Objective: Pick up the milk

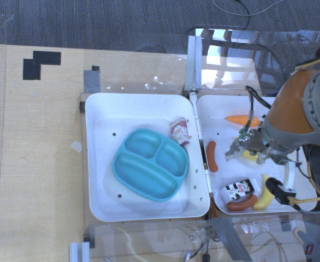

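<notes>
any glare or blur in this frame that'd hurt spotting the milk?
Camera view: bright window glare on the clear panel behind the right bin, none on the milk; the milk is small but sharp, near the front wall; the claw is slightly soft and casts faint shadow on the bin floor.

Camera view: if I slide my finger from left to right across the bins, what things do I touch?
Blue plate → small red packet → red sausage → cow-spotted milk → the robot's hand.
</notes>
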You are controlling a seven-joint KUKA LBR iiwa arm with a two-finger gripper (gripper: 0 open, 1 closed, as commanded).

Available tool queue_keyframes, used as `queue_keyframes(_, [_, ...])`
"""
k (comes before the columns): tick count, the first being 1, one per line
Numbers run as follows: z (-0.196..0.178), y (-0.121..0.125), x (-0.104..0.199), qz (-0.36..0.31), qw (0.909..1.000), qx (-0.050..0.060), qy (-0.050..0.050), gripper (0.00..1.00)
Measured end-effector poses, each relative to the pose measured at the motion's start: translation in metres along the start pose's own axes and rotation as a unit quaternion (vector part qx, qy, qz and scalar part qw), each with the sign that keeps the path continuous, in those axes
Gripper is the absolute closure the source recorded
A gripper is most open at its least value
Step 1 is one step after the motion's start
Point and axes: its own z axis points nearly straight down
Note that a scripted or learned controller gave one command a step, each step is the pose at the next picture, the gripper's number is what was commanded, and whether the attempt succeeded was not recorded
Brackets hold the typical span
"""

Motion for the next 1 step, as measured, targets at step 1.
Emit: queue_keyframes(1, [-0.0086,-0.0053,0.0118,0.001,1.0000,-0.001,0.000,0.00])
